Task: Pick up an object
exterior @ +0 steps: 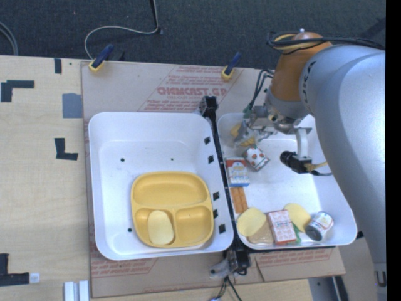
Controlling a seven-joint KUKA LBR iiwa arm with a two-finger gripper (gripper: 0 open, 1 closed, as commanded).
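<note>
The arm (338, 105) reaches in from the right and hangs over the far end of the right bin (335, 196); its claw (255, 130) sits low there, just above a small white-and-red object (256, 158) that lies on the bin floor near the divider; a bit of yellow (237, 130) shows beside the claw, possibly another item, though the view is too cluttered to be sure. Whether the claw is apart or together cannot be told from this slant, since the wrist and cabling cover it; nothing can be seen clamped in it.

As for progress, the pick looks not yet done; the arm appears placed over a candidate, but no object is lifted. The likely targets all rest in the right bin: a small carton (238, 173) along the divider, a pale yellow round piece (252, 221) at the near end, a red-and-white box (282, 226) just beside it, a yellow lump (297, 214) and a small tin (320, 225) in the near corner. The left bin (106, 168) carries a yellow divided tray (171, 207), well apart from the claw.

What is left, by this judgement, is the whole grasp: closing on one item and raising it clear of the bin.
</note>
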